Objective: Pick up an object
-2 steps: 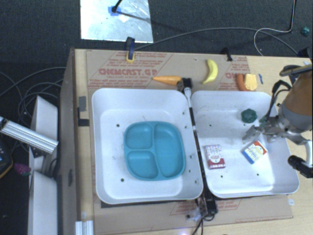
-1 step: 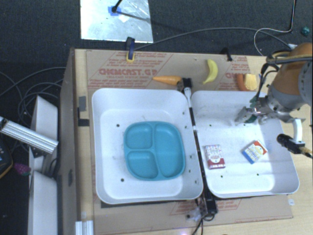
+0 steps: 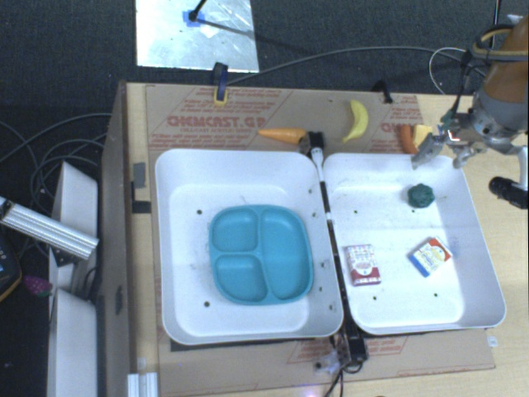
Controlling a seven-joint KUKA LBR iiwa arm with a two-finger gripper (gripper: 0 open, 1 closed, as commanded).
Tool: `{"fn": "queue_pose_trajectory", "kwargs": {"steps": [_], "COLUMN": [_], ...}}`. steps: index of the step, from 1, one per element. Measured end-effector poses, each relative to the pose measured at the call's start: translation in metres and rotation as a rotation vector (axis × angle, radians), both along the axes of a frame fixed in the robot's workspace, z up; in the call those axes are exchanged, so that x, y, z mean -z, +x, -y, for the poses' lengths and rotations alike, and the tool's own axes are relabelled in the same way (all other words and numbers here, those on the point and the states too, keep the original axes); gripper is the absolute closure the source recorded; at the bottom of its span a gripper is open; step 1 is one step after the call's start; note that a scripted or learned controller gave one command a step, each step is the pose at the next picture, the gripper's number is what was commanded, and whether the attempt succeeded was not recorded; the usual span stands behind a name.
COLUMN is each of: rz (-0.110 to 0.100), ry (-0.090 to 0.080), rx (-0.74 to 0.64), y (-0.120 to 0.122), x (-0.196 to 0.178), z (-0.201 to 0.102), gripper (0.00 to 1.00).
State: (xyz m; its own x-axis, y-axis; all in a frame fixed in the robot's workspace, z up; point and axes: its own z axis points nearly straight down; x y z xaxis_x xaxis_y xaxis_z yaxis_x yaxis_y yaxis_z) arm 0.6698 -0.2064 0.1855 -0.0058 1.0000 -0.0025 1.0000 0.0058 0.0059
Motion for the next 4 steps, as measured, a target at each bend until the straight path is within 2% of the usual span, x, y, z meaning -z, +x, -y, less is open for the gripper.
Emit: {"fn": "queue_pose_trajectory", "kwargs": {"steps": [1, 2, 3, 4], "rz": [-0.007, -0.003, -0.005, 0.002], "ry": [0.002, 0.001, 0.002, -0.002], "rx": [0.0, 0.003, 0.0, -0.003], "y": [-0.002, -0.008, 0.0, 0.001], "x": [0.073, 0.082, 0.1, 0.088], "z": [0.0, 0.0, -0.001, 0.0], "gripper": [0.0, 0.0, 0.0, 1.0]}}
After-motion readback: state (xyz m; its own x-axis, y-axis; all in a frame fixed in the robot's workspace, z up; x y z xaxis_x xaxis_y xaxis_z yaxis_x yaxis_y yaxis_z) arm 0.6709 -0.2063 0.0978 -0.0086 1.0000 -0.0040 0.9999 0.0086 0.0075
